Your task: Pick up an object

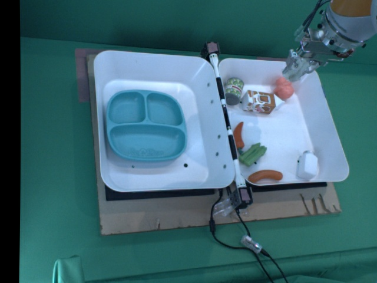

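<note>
Arm: the grey arm reaches in from the right so it can get to the right bin (pixel 330 137).
Gripper: the gripper (pixel 296 67) hangs above the far edge of that bin, just beside the red ball (pixel 284 87). It holds nothing. It is too small and blurry to tell if it is open or closed.
Red ball: probably the thing to pick, since it sits closest, at the far side of the bin, next to the little carton (pixel 260 101).
Other toys: cup (pixel 234 89), red pepper (pixel 238 134), green beans (pixel 253 154), sausage (pixel 265 175) and white block (pixel 307 165) lie apart, so each is easy to grab.
Left bin: the left bin (pixel 118 69) holds a blue plate (pixel 145 125) lying flat in the middle.
</note>
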Robot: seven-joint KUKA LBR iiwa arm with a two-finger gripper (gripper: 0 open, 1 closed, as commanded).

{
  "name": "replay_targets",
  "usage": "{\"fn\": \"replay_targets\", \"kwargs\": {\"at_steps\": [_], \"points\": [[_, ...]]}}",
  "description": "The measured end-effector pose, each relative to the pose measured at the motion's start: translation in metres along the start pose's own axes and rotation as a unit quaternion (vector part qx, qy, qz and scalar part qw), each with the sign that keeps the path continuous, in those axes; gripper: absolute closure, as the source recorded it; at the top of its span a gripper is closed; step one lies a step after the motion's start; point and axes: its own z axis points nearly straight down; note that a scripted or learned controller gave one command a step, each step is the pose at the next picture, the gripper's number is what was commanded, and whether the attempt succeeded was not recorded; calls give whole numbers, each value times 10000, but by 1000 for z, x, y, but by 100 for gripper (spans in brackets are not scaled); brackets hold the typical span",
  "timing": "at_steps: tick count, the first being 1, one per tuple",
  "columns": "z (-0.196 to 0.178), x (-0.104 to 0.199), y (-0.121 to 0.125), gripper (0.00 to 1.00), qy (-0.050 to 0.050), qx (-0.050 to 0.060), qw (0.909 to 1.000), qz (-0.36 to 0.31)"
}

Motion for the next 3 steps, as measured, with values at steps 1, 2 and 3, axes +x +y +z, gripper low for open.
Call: {"fn": "replay_targets", "kwargs": {"at_steps": [1,2,3], "points": [[4,-28,44,100,-2,3,10000,-1],[15,-8,16,100,7,19,10000,-1],[3,-51,53,100,-1,2,10000,-1]]}}
